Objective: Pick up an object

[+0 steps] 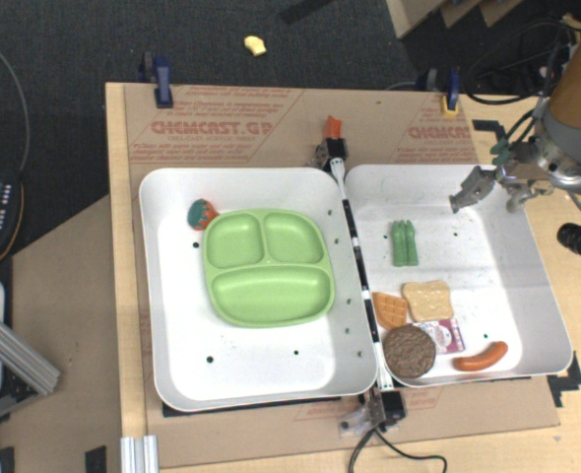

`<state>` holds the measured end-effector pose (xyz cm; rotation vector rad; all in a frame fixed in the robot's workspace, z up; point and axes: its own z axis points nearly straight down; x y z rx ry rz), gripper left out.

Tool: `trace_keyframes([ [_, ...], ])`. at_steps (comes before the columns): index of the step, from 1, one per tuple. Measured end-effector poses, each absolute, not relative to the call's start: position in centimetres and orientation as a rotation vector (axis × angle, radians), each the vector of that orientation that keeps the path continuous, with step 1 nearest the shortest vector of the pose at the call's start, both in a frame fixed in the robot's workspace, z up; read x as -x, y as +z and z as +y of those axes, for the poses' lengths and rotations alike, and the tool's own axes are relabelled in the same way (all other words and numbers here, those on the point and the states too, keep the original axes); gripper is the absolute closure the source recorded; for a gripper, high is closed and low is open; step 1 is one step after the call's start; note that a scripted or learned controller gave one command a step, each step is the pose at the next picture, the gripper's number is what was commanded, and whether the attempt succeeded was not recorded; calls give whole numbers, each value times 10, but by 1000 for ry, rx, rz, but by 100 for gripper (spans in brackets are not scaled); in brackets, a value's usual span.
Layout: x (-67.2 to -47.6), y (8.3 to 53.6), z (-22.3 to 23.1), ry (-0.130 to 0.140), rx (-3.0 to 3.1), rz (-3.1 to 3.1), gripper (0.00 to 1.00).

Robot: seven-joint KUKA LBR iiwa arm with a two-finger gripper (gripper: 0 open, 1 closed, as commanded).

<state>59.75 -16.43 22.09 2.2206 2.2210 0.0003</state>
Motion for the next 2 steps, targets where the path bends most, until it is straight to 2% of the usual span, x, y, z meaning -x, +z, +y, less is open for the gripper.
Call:
trace_keyframes([
  [1,-628,145,-110,-3,-2220,2233,0],
  [2,-620,80,-103,-7,-2225,2228,0],
])
